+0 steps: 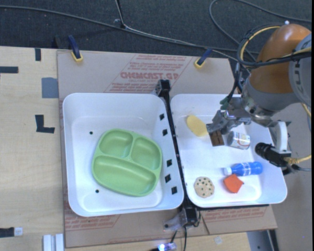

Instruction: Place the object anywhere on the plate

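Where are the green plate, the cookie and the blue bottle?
green plate [126, 162]: camera view, centre divider.
cookie [203, 186]: camera view, middle of its top.
blue bottle [244, 168]: camera view, mid-body.

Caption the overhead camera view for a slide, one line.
KUKA arm's claw over the right bin beside a yellow object; green divided plate waits in the left bin.

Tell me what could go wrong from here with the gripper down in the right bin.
The gripper sits beside the yellow piece and a silver object, so it may nudge either or grab the wrong one. The plate lies in the left bin, so a carried item must cross the divider and could drop there.
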Motion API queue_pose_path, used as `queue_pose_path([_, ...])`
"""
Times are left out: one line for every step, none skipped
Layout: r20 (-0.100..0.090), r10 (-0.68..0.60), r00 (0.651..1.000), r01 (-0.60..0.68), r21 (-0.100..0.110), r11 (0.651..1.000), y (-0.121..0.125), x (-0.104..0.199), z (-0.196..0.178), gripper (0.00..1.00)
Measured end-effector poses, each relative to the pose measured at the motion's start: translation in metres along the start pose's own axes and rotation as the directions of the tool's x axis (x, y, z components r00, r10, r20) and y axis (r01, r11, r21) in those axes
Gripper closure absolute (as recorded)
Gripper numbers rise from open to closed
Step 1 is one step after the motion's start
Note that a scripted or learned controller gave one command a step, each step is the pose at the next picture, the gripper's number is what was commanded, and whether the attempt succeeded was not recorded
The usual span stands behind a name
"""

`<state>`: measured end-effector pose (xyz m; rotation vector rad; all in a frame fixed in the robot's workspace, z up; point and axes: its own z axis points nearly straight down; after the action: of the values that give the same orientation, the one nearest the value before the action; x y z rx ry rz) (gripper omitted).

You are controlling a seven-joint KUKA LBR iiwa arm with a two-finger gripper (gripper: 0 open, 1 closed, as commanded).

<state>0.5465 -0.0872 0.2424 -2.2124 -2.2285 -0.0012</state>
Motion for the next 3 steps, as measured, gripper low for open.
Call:
queue_pose_path([0.001, 0.001, 1.0, -0.001, 0.001, 1.0, 0.022, 0.053, 0.012, 1.0])
queue_pose_path([0.0, 0.0, 1.0, 0.0, 0.0, 1.0, 0.042, 0.104, 0.005, 1.0])
queue_pose_path([0.0, 0.0, 1.0, 0.0, 0.0, 1.0, 0.062, 0.159, 0.001, 1.0])
